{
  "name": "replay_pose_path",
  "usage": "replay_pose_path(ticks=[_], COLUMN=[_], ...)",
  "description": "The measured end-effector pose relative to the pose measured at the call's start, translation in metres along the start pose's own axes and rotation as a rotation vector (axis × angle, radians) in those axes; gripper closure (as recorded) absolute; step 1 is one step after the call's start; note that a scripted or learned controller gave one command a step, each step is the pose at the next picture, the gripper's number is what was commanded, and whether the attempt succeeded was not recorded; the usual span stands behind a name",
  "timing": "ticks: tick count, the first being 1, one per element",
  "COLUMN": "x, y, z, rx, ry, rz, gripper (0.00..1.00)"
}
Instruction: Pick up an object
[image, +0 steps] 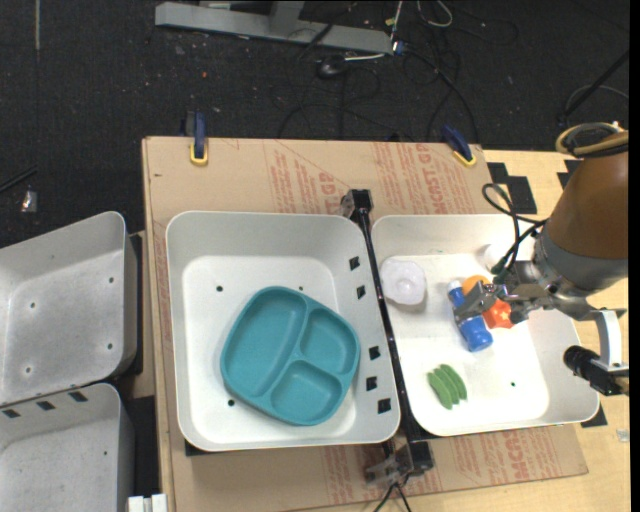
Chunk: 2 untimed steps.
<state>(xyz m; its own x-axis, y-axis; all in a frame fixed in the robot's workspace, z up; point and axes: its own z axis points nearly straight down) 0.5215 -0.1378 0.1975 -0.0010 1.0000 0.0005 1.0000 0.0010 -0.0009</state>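
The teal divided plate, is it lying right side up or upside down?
Right side up: the teal divided plate shows three hollow compartments facing the camera, in the left bin.

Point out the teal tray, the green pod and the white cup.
Teal tray (290, 355), camera view, on its middle divider.
Green pod (447, 385), camera view, mid-body.
White cup (405, 281), camera view, its centre.
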Motion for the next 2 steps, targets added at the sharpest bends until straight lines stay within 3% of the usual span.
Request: replay_pose_path(ticks=[2], x=[-0.003], y=[-0.004], z=[0.108], rx=[0.003], ry=[0.001], rz=[0.002], gripper=[0.00])
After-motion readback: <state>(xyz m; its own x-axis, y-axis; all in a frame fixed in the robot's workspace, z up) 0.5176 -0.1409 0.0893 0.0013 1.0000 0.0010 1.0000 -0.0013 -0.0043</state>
